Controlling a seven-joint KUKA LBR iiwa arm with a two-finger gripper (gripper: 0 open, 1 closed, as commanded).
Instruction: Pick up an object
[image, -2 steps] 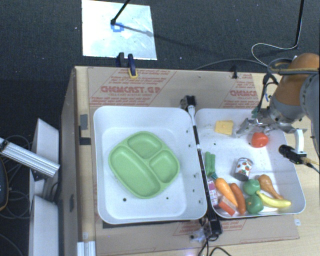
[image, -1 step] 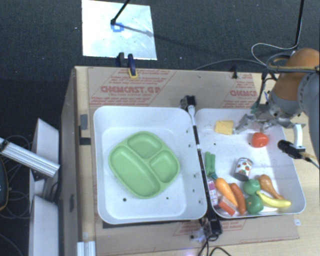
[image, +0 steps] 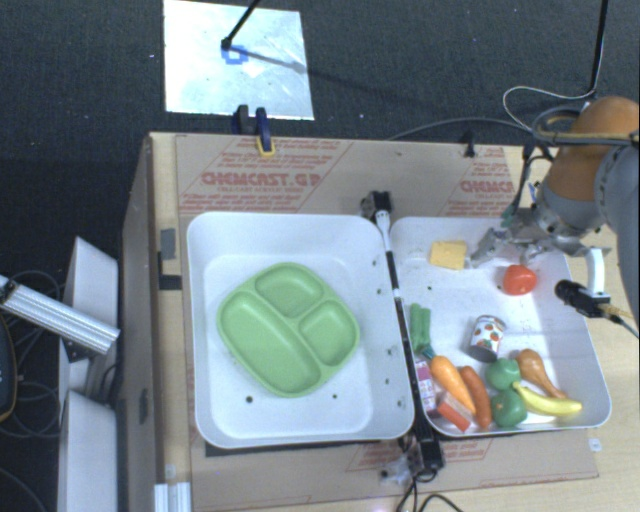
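Right-hand bin under me, gripper spread wide just above the red tomato, which I reckon could roll off a finger.

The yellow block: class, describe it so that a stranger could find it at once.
Start at the right-hand white bin. Look to its far end, near the divider, away from the heap of toy food. The yellow block lies there alone, pale and squarish, unlike the round red tomato beside it.
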